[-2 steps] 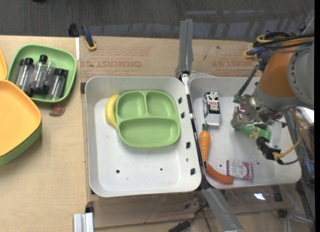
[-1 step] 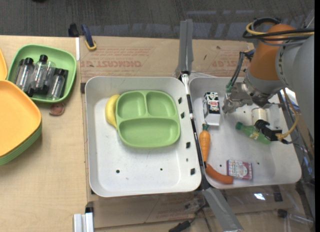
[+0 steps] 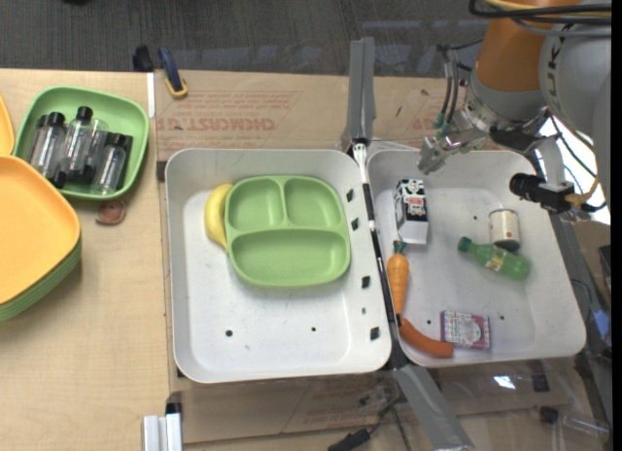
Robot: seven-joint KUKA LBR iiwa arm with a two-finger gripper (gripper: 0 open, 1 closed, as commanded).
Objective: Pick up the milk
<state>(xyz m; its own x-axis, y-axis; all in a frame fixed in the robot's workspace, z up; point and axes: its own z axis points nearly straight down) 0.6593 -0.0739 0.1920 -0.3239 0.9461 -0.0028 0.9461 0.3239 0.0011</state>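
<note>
The milk [image 3: 413, 211] is a small white carton with black cow patches, lying in the right bin [image 3: 544, 328] near its left wall. My gripper [image 3: 433, 156] hangs above the bin's far left corner, up and a little right of the carton, apart from it. Nothing shows between its fingers.
In the right bin lie a carrot [image 3: 397, 279], a red sausage [image 3: 425, 340], a pink packet [image 3: 466, 329], a green bottle [image 3: 495, 257] and a small can [image 3: 503, 227]. The left bin [image 3: 194, 323] holds a green divided plate [image 3: 288, 229] and a yellow piece [image 3: 215, 214].
</note>
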